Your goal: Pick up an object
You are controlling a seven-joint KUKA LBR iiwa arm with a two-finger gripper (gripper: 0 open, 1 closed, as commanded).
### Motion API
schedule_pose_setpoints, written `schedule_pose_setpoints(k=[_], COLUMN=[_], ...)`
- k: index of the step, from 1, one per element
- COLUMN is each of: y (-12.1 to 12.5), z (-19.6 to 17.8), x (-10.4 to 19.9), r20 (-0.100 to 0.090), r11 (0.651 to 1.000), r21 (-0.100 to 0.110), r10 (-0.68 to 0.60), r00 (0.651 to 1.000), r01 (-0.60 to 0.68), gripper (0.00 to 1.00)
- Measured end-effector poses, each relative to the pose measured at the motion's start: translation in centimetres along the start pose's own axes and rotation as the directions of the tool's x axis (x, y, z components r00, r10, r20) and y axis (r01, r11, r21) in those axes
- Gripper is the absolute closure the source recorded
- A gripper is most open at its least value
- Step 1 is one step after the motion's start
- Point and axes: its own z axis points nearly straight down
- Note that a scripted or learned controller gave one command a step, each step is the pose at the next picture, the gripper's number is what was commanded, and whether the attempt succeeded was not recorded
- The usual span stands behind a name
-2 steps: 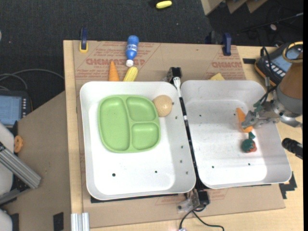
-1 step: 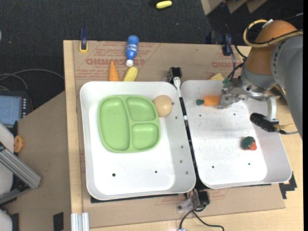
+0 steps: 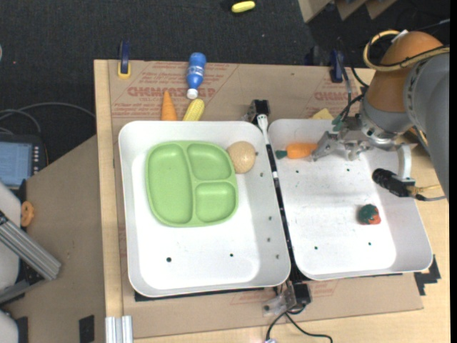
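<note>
While the arm (image 3: pixel 400 77) leans over the right bin (image 3: pixel 335 256), treat this moment as the approach to a grasp, not the grasp itself.

The left bin (image 3: pixel 200 263) carries a green divided plate (image 3: pixel 191 184) with a tan ball (image 3: pixel 242 156) at its upper right corner. Both lie well apart from the tool, so leave them out of your plan.

In the right bin, the gripper (image 3: pixel 334 147) sits near the far wall. You cannot tell from this view whether it is released or clenched, and nothing is seen held in it.

The likeliest target is the carrot (image 3: pixel 300 150). It lies flat just beside the gripper on the view's left, close to the bin's far-left corner, with its length running roughly across the view. A small green and orange toy (image 3: pixel 368 214) rests nearer the front right, apart from both.

To do the step well:
- Confirm that the gripper is released before you descend.
- Centre it over the carrot's thick middle.
- Turn the wrist so the closing direction crosses the carrot's short axis.
- Expect the rounded body to roll or slide toward the wall if one side touches first.
- Descend straight, close, then lift slowly and check that the carrot rises with the tool.
</note>
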Motion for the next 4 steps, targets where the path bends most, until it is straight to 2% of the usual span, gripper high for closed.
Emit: schedule_pose_setpoints(k=[2,3,4], y=[0.0,0.7,0.7], z=[0.0,0.2,0.2], x=[0.0,2.2,2.9], r20=[0.000,0.016,0.020], r11=[1.000,1.000,1.000], r21=[0.000,0.027,0.027], r10=[0.000,0.000,0.006], r00=[1.000,1.000,1.000], r01=[0.000,-0.001,-0.007], gripper=[0.00,0.00,0.00])
